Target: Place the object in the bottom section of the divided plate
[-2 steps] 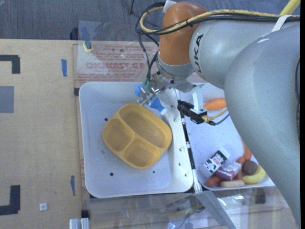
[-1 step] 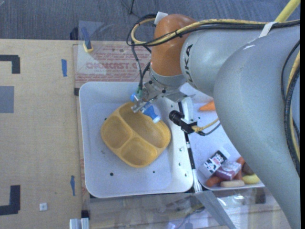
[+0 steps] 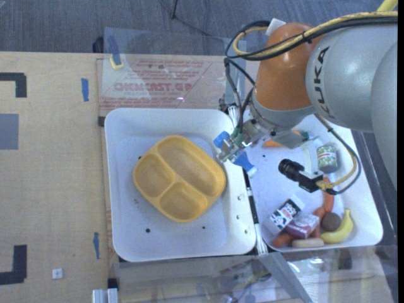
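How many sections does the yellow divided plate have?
3. On the yellow divided plate in the left bin, one large section runs along the upper right, one smaller section sits at the left, and one at the bottom.

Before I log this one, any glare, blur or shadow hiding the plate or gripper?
Camera view: even light, the yellow divided plate sharp with only a faint shadow on the left bin; the gripper looks soft and cluttered with blue; glare whitens the clear sheet above.
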Controlling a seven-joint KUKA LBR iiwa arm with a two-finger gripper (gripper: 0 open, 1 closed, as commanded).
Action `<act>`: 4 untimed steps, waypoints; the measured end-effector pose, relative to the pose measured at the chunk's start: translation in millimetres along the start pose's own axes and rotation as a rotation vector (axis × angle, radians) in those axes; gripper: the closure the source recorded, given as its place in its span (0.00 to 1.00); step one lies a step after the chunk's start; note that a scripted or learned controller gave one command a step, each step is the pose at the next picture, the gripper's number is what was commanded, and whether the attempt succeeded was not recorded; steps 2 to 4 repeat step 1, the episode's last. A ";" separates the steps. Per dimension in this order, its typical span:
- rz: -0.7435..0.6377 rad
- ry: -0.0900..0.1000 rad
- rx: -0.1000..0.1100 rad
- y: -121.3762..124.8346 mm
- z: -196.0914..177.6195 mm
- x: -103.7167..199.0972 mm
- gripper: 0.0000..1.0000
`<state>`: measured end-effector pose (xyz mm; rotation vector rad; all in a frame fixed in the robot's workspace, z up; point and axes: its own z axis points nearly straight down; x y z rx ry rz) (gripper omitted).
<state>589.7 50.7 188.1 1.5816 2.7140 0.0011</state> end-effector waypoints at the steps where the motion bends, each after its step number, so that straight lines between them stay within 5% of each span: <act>1: 0.000 0.000 0.000 0.0 0.0 0.1 0.00; 4: 0.000 0.000 0.000 0.0 0.0 0.1 0.00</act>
